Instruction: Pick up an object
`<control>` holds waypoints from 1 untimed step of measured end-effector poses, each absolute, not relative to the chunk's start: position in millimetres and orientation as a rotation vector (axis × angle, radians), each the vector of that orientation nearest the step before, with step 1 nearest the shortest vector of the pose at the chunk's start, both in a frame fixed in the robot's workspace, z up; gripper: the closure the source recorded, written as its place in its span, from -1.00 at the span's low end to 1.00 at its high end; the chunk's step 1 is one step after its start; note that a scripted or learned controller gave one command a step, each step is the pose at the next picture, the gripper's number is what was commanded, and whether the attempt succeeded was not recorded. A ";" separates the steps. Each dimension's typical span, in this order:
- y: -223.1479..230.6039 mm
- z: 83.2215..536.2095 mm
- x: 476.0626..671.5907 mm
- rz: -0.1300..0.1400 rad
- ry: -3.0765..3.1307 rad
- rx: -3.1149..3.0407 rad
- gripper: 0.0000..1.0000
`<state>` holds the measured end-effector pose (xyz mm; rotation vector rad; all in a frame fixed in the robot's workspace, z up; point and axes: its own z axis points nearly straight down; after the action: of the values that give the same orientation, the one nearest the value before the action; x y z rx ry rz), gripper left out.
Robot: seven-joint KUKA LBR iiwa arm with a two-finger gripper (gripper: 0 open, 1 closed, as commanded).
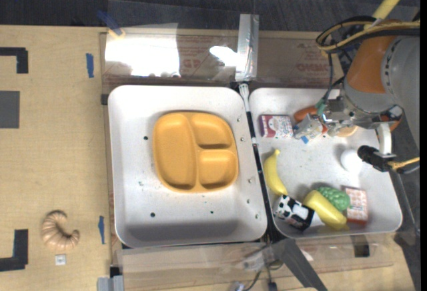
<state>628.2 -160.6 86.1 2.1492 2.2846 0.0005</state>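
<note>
The gripper (313, 124) is positioned at upper centre of the right bin (393, 216), beside the carton (275, 126); jaw state cannot be determined.

Both white bins (127, 169) are showing smooth, slightly glossy plastic. Inside the left one, the orange divided tray (195, 150) is looking matt plastic. Left of the bins, the bench (53, 149) is appearing as dull, cardboard-like board.

The divided tray (195, 151) lies in the left bin (127, 109). Right of the tray, in the right bin (393, 216), lie a banana (273, 173), a carton (275, 126) and a cow toy (293, 211). Left of the tray, on the bench (47, 149), lies a croissant (60, 229).
</note>
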 end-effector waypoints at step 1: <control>-206.6 150.5 550.7 0.000 2.372 2.054 -1.00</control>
<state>550.7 -206.6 150.5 2.0538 2.3720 -0.0001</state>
